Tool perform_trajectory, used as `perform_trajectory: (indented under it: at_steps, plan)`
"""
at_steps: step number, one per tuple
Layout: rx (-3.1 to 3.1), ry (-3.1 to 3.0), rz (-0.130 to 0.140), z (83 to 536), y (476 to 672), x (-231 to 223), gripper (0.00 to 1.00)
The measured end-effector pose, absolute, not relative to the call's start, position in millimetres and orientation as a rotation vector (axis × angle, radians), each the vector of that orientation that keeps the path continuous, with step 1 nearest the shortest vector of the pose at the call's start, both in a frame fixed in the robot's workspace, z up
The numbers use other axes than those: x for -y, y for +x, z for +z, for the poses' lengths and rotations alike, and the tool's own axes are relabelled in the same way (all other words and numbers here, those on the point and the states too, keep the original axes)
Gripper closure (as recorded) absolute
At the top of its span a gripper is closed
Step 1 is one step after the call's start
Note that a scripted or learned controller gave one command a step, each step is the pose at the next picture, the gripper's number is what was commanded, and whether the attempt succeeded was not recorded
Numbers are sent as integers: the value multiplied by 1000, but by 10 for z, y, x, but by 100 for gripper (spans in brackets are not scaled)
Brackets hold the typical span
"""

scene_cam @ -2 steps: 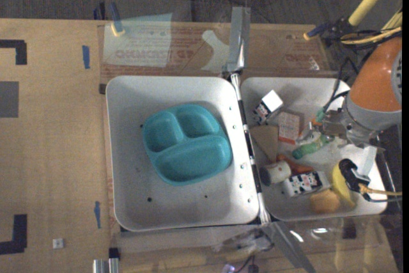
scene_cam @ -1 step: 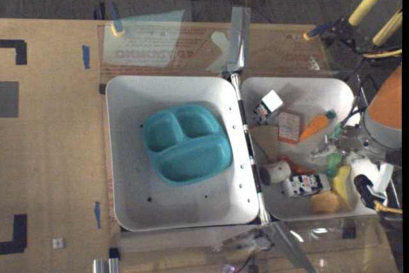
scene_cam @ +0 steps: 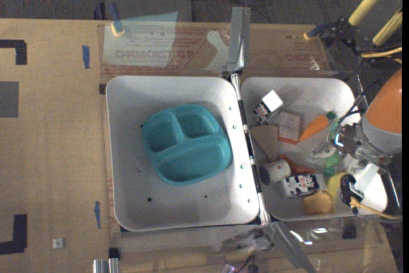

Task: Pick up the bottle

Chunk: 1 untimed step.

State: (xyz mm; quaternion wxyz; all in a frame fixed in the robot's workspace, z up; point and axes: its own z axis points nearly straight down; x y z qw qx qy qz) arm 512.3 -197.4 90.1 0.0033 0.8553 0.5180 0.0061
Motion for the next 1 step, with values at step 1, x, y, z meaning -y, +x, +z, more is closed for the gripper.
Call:
perform_trajectory:
  at_steps: [1]
  plan:
    - [-1230, 2904, 13, 900, 5563, 2013, 0]
